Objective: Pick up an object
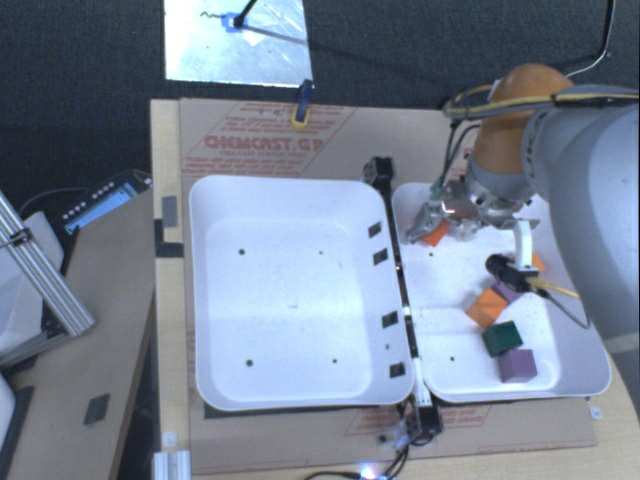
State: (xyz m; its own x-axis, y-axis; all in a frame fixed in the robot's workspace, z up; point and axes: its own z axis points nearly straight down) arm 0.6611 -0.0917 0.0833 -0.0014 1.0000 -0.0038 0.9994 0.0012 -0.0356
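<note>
Camera view from above the bench, and the grey arm [585,183] comes in big from the right, orange band [520,103] up top, reaching down over the right bin [580,373]. The gripper [432,226] sits low in that bin's upper left corner, close to the wall that divides the two bins. Right at its tip there's an orange piece [434,235], touching or just under the metal; whether that piece is actually pinched between the fingers, I cannot tell, since the wrist body covers the view of how they stand.

Down the right bin, a little cluster near its lower right. An orange block [486,308] lies nearest the middle, a dark green cube [502,338] just below it and touching or nearly so, and a purple cube [517,365] just below the green one. Above the orange block, a dark purple shape [507,292] peeks out by a black fitting [505,268] on the arm, with a thin yellow-tipped cable [553,290] running off to the right.

The left bin [215,203] lies beside it, white floor with a few small dark dots. Both bins rest on a brown cardboard sheet [260,140] printed in red lettering. Beyond that, a shiny metal plate [235,28] lies on the dark carpet.
</note>
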